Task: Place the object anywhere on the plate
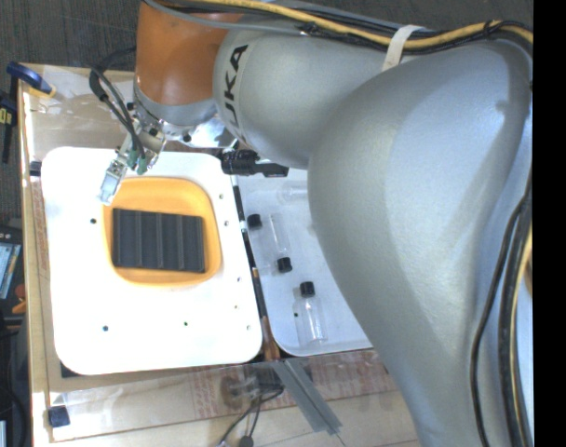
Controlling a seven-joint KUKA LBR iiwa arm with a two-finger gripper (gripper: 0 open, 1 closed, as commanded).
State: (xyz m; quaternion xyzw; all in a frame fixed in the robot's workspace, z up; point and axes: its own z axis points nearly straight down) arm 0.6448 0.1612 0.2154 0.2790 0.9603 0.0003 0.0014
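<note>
Reading "KUKA" in part, black letters mark the grey arm (pixel 357 147).

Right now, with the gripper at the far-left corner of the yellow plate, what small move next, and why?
Probably ease the gripper a little inward over the yellow plate, then release. It sits at the plate's rim beside the dark ribbed rectangular block, so dropping here risks landing on the white left bin.
</note>
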